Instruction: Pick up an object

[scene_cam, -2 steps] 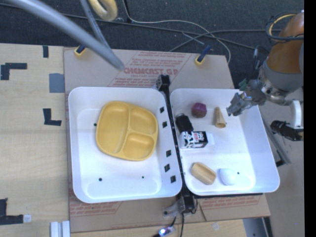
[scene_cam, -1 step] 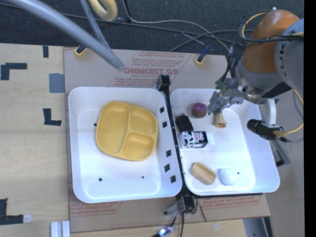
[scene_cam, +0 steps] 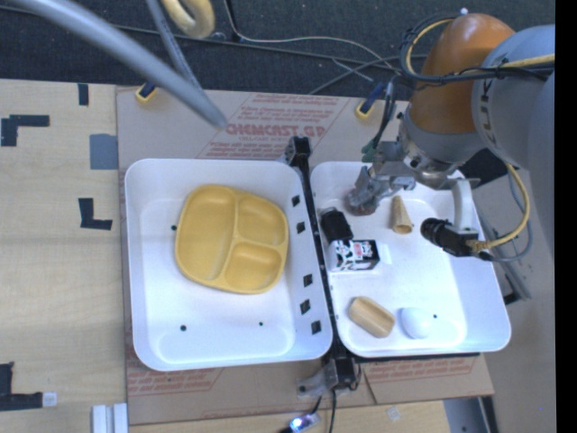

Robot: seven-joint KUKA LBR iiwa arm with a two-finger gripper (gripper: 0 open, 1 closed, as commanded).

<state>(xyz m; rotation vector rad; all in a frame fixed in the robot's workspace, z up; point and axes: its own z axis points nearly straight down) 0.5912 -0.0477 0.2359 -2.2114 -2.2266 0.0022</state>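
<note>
The left shallow white bin [scene_cam: 144,269] holds one thing: a yellow plastic plate [scene_cam: 232,238] with three compartments, lying flat towards the bin's far half. The right shallow white bin [scene_cam: 478,305], touching it along a black clipped seam, is the landmark for the rest. Near its far left part lies a small black block [scene_cam: 334,224], and just beside that, towards the middle, a black-and-white printed packet [scene_cam: 356,254]. At the near edge rest a tan wooden cylinder [scene_cam: 371,317] and, just beside it, a small white rounded lump [scene_cam: 416,322], hard to tell apart from the white floor. A tan cone-shaped piece [scene_cam: 399,214] lies in the far middle.

The grey arm with its orange band [scene_cam: 455,61] reaches in over this bin's far right corner, wrist bent downward. Its gripper [scene_cam: 365,197] hangs low over the far left part, just beside the cone and near the black block. Whether its pincer is apart or together cannot be told; the tips blur into a grey mass. Nothing is visibly clamped.
</note>
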